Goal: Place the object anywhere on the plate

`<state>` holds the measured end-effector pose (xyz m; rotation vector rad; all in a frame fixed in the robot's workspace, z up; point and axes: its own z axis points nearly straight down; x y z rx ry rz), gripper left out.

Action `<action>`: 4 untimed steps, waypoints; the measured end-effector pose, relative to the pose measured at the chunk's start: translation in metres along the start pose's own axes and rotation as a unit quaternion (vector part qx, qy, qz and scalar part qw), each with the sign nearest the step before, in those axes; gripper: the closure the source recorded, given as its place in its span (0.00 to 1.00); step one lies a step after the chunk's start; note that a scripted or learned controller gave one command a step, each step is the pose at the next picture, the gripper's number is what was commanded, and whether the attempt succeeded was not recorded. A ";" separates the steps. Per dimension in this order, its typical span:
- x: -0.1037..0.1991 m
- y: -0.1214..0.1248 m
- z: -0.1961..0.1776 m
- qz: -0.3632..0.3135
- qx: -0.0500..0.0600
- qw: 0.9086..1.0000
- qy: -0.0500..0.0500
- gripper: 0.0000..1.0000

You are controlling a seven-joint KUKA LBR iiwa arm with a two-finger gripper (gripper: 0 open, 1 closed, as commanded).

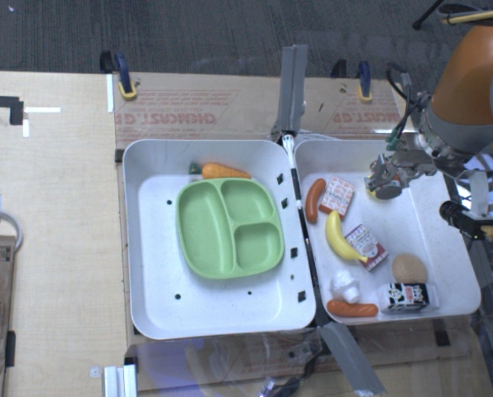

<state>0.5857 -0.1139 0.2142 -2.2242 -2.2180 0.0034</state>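
While the gripper (387, 184) hangs over the right bin's far end, the green plate (230, 226) lies well off to its left in the other bin

Since the plate fills the middle of the left bin (147, 246), any carry must cross the divider between the two bins, leftward in the camera view. Largest in the right bin (453, 246) is the banana (342, 238), its long axis running roughly from far to near, curved, just left of and nearer the camera than the gripper. Beside the banana sit a sausage (314, 198) and a small red-and-white packet (339, 194), the packet being the closest thing to the gripper, just to its left. No object can be seen between the fingers, and whether they are spread or closed cannot be told from this slant. Which object is meant is not clear; my guess is one of those near ones
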 end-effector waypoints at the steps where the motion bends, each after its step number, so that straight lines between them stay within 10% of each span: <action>1: 0.068 -0.020 0.024 -0.009 0.001 1.000 0.000 1.00; 3: 0.208 -0.063 0.014 -0.182 0.000 0.983 0.000 1.00; 4: 0.208 -0.063 0.014 -0.182 0.000 0.983 0.000 0.00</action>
